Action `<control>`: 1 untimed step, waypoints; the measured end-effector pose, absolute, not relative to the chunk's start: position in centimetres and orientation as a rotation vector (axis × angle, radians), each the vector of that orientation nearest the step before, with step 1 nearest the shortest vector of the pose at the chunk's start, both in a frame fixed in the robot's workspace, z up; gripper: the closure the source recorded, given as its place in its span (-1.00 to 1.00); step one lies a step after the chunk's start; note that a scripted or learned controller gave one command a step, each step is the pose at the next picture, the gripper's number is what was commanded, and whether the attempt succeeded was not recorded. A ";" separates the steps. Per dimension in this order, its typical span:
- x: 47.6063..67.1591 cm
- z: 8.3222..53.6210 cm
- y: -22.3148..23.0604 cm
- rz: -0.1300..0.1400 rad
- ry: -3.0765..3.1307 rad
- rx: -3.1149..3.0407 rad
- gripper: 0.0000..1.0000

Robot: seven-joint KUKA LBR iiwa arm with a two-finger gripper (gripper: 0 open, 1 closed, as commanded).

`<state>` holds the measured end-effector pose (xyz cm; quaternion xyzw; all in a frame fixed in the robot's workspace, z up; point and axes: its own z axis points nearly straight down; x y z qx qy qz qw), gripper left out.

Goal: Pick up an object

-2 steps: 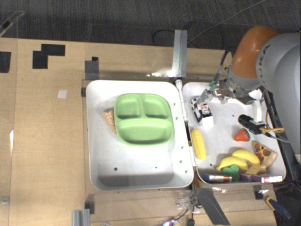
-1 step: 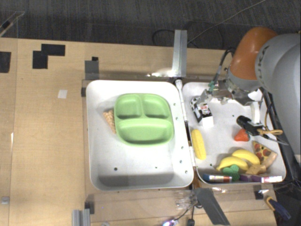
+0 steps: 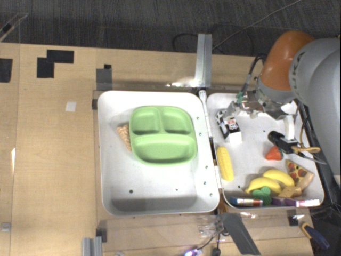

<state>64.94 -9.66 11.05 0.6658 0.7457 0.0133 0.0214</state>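
Corn cob (image 3: 225, 163) is my pick, lying along the left wall of the right bin (image 3: 250, 143), just below my gripper (image 3: 230, 126). Looks like light, stiff, slick plastic, so I'd pinch it across the middle. Can't tell how my gripper is set, honestly.

- We see a light green divided plate (image 3: 162, 134) in the white left bin (image 3: 114, 185).
- We see a yellow corn cob (image 3: 225, 163), yellow bananas (image 3: 273, 180) and a red piece (image 3: 274, 153) in the white right bin (image 3: 250, 143).
- We see a pale wood-grain counter (image 3: 48, 159) with black patches.
- We see a grey arm (image 3: 317, 68) with an orange band.
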 end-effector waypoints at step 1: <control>65.0 11.0 -9.6 0.040 2.314 2.061 -1.00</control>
